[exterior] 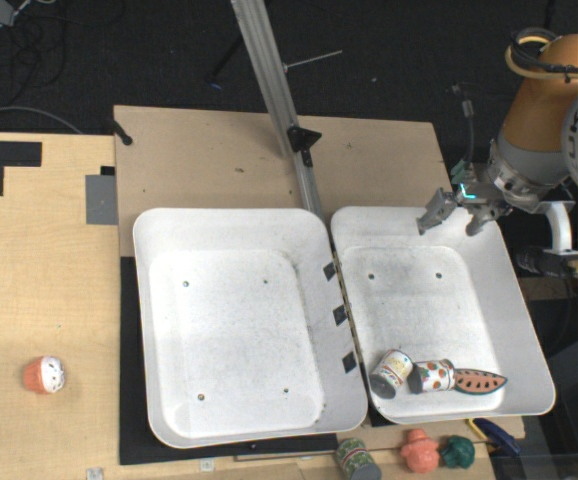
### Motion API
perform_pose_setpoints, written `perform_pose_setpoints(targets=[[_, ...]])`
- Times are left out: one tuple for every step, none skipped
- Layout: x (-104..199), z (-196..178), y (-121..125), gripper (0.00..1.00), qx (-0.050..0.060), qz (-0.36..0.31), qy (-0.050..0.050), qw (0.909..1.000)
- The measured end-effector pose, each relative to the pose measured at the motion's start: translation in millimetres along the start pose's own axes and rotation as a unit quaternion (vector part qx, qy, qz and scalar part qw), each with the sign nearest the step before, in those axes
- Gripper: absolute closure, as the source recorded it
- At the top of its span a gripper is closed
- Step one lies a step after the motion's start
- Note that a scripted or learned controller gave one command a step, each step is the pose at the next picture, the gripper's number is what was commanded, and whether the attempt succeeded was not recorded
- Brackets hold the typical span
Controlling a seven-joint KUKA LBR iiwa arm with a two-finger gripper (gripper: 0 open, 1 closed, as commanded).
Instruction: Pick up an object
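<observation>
The counter carries two shallow white bins side by side. The left bin lies well apart from the arm, which reaches in from the right. The right bin holds three small things along its near wall: a can on its side, a patterned cup touching it, and a watermelon-slice toy furthest right. The tool hangs over that bin's far right corner, fingers spread apart, grasping nothing, well apart from the three things.
</observation>
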State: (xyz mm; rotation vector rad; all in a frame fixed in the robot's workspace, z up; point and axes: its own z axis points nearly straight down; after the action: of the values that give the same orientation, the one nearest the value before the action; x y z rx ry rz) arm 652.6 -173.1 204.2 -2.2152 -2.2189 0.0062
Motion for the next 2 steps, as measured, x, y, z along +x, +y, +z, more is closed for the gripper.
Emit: perform_pose_setpoints(targets=[[0, -3, 1, 0.00, -0.002, -0.001, -0.001, 1.0000], [2, 59, 7, 0.00, 0.000, -0.002, 0.000, 1.0000]])
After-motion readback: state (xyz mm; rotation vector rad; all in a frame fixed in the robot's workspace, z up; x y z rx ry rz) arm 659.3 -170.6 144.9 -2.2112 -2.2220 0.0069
